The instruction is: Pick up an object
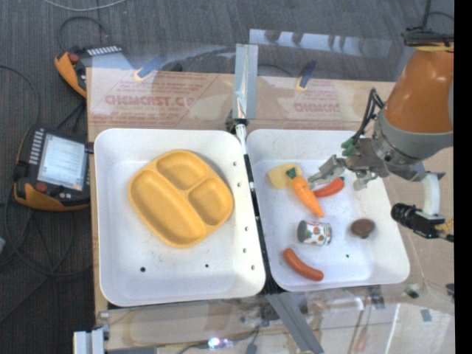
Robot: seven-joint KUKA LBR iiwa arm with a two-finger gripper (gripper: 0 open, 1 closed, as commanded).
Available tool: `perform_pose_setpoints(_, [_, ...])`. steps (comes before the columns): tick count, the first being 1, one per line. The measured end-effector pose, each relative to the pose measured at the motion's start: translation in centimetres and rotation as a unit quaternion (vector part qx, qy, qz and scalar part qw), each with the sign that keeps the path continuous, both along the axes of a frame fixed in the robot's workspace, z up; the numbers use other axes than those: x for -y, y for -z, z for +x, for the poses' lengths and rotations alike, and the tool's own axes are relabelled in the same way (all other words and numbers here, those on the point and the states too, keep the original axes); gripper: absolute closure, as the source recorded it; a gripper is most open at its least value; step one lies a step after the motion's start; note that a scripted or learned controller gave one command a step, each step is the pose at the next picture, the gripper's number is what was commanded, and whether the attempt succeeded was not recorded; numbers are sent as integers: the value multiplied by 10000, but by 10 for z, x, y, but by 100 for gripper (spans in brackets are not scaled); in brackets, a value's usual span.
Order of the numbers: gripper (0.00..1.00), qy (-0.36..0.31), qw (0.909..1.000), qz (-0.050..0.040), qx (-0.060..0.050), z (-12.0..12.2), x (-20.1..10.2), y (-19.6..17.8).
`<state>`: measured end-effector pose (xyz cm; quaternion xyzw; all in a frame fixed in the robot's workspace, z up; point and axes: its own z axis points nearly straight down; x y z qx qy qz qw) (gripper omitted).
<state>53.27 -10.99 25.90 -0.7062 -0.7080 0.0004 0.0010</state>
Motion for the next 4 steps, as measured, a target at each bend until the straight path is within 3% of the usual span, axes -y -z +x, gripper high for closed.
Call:
perform_pose_setpoints(1, [0,-665,9978,4,-5,50,32,143])
perform_pose_setpoints(2, [0,-748,9972,-21,52,58,28,169])
perform_pose_setpoints(3, [100,-745,9972,-35,84,60,29,159])
perform_pose_setpoints(4, [100,-1087,9941,-9,13,100,-19,-3])
